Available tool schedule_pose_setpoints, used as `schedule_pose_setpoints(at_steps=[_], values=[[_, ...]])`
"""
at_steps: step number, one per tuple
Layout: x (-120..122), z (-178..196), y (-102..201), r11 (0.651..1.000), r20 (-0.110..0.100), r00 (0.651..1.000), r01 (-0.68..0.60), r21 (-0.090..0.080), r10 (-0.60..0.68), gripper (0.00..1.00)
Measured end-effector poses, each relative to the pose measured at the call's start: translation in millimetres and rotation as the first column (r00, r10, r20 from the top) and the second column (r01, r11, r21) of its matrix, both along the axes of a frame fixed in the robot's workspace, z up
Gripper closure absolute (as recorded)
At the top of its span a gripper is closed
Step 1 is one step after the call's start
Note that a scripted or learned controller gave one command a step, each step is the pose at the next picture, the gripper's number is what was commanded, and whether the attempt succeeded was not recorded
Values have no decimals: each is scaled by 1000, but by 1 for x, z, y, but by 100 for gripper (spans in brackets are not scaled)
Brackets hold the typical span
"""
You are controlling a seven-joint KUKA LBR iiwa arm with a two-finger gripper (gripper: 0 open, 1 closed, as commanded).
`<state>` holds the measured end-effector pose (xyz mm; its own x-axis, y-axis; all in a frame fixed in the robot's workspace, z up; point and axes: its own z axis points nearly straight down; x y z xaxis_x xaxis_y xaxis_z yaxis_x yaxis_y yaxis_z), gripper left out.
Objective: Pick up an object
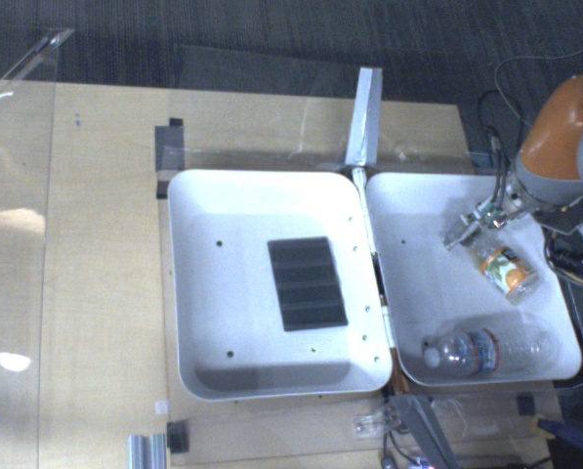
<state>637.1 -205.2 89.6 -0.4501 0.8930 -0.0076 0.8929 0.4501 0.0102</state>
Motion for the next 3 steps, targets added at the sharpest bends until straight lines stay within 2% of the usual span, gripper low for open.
schedule_pose_setpoints(at_steps=[1,2,3], values=[[3,13,1,1000,9,1000,-1,0,1,100],[34,112,75,963,-2,963,-269,-1,269,100],[29,97,129,892,-5,892,-453,-1,453,100]])
